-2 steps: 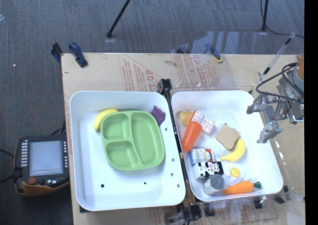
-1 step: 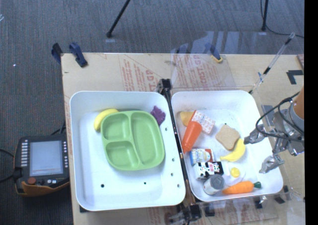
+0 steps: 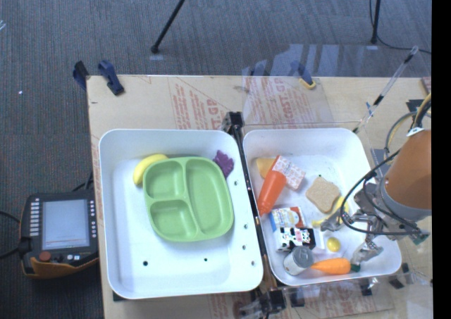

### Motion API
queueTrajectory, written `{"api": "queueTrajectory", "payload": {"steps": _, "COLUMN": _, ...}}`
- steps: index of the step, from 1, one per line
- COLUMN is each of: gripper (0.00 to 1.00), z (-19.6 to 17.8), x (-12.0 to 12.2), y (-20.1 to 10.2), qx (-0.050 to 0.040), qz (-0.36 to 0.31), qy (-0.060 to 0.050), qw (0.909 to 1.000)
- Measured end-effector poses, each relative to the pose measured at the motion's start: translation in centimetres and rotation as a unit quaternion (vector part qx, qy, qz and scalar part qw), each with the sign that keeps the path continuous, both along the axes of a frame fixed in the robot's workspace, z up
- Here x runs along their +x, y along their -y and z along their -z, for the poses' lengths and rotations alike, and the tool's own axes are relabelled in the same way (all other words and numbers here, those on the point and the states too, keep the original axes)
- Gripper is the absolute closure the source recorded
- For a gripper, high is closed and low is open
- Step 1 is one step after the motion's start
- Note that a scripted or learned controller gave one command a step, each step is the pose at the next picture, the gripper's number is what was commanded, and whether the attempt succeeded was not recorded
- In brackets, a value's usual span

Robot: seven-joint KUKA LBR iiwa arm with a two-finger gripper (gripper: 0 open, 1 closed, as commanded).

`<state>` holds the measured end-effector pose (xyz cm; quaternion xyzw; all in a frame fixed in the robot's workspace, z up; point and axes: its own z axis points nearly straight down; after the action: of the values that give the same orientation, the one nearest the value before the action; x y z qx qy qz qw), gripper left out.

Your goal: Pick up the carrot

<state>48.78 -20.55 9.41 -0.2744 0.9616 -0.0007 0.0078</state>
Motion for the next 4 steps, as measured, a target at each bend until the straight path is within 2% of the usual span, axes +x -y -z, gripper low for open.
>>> {"api": "queueTrajectory", "payload": {"steps": 1, "gripper": 0.00, "z": 0.6, "x": 7.1, "y": -9.2, "qx": 0.0031, "qz": 0.061, "qy": -0.006, "qw": 0.9981}}
{"api": "queueTrajectory", "payload": {"steps": 2, "gripper": 0.00, "z": -0.1, "x": 0.8, "y": -2.1, "qx": -0.0032, "qz": 0.020, "qy": 0.008, "qw": 0.9998}}
{"api": "queueTrajectory", "payload": {"steps": 3, "gripper": 0.00, "z": -3.2, "x": 7.9, "y": -9.5, "qx": 0.0014, "qz": -0.033, "qy": -0.003, "qw": 0.9994}}
{"api": "queueTrajectory", "payload": {"steps": 4, "gripper": 0.00, "z": 0.6, "x": 14.5, "y": -10.8, "qx": -0.0031, "qz": -0.030, "qy": -0.006, "qw": 0.9995}}
